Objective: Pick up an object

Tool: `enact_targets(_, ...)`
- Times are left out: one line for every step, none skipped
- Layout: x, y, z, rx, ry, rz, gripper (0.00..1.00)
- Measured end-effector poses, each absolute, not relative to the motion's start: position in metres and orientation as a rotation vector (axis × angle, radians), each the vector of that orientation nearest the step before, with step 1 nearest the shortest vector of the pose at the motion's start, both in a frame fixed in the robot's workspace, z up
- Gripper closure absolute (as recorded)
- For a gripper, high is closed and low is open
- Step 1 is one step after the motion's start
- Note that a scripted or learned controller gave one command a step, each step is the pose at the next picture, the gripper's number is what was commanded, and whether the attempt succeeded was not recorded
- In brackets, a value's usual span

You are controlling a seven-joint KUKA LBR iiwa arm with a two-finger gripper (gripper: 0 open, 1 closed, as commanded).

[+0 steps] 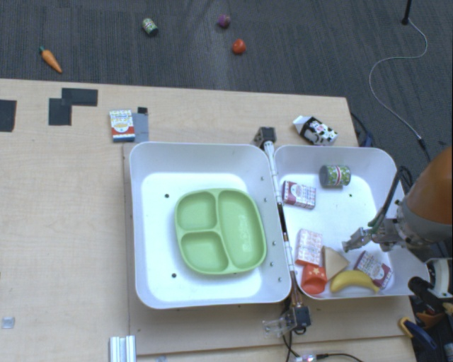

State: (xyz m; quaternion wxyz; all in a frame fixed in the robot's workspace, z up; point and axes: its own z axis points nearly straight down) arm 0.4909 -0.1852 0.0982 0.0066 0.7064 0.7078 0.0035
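The gripper [357, 240] reaches into the right bin [382, 166] from the right edge, its grey fingers hanging low over the bin floor beside a wedge of yellow cheese [334, 259]; whether they are spread or closed cannot be told, and nothing shows between them. Just below and to the right of the fingers lies a small red-and-white packet [373, 266], its printing too small to read. A yellow banana [352, 282] lies along the near wall under that packet, touching the cheese wedge. Left of the banana stands an orange-red cup [313, 277], and above it a pink-and-white wrapped packet [309, 246] lies flat. Further back in the same bin lies a dark red carton [299, 194] with a white label, unreadable, and near the far wall a green can [335, 175] on its side.

The left bin [152, 233] holds a light green divided plate [220, 231] with three compartments.

On the bench [64, 233] behind the bins lie a black-and-white toy [315, 130] and a small red-and-white box [122, 125]. On the carpet beyond lie a carrot [50, 59], a red ball [238, 47] and a purple piece [224, 21].
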Motion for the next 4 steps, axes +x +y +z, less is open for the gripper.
enact_targets(0.493,-0.185,0.109,2.206,2.213,0.015,1.0)
enact_targets(0.488,-0.123,0.185,2.214,2.224,0.005,1.0)
enact_targets(0.488,-0.123,0.185,2.215,2.224,0.004,0.0)
enact_targets(0.488,-0.134,0.095,2.216,2.222,0.004,0.0)
